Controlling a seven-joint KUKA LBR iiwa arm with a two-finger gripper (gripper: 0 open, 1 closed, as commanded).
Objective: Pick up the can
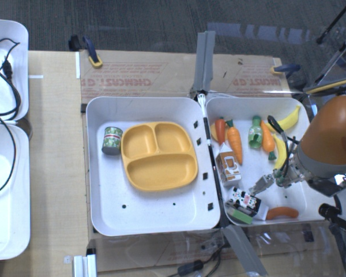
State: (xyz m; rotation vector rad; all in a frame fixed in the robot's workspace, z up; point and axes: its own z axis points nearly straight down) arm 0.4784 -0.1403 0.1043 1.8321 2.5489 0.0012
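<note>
A dark grey carpeted floor is running along the top of the scene, and below it a pale wooden bench point(55, 154) is carrying a sheet of brown cardboard point(144, 74) with red print, held down by blue clamps at its far corners. Two shallow white bins are sitting side by side on that cardboard, and a yellow divided plate point(160, 154) is lying in the middle of the left bin point(104, 212), serving here as the landmark. The can point(111, 140), green-labelled with a grey lid, is lying on its side just left of the plate, touching or nearly touching its rim, well apart from the arm. To the right of the plate, past the grey divider post, the right bin point(294, 203) is holding a clutter of toy food: two carrots point(234, 143), a green bottle point(255, 133), bananas point(289, 119), a small printed carton point(228, 167), a black-and-white box point(245, 201) over a green lid, and a red sausage point(281, 213). Far right of the plate, the arm with its orange band point(331, 134) is reaching down into that bin, and the gripper point(264, 183) is hovering low over the white floor with its fingers point(259, 186) slightly parted and nothing between them. Well left of the plate, white trays with black cables point(6, 91) are resting at the bench edge.
</note>
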